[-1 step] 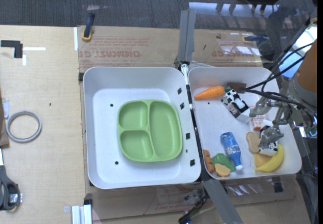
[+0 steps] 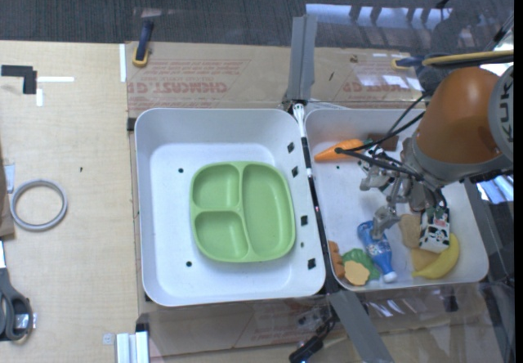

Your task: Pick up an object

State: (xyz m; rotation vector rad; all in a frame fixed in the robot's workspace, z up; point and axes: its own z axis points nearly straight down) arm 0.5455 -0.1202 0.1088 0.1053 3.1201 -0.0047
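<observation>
The right bin (image 2: 327, 198) holds several small objects. An orange carrot (image 2: 338, 150) lies at its far left. A blue tube (image 2: 377, 245) lies near the front, with a green and orange toy (image 2: 355, 266) to its left. A yellow banana (image 2: 439, 261) sits at the front right, a black-and-white cow-patterned piece (image 2: 435, 231) on top of it and a tan piece (image 2: 409, 230) beside it. My gripper (image 2: 383, 219) reaches down from the right and hangs just above the upper end of the blue tube. Nothing is visibly lifted.
The left bin (image 2: 155, 190) holds a green divided plate (image 2: 243, 212). A grey ring (image 2: 37, 204) and scissors (image 2: 15, 312) lie on the wooden bench at the left. A raised divider (image 2: 301, 67) stands behind the bins, where their walls meet.
</observation>
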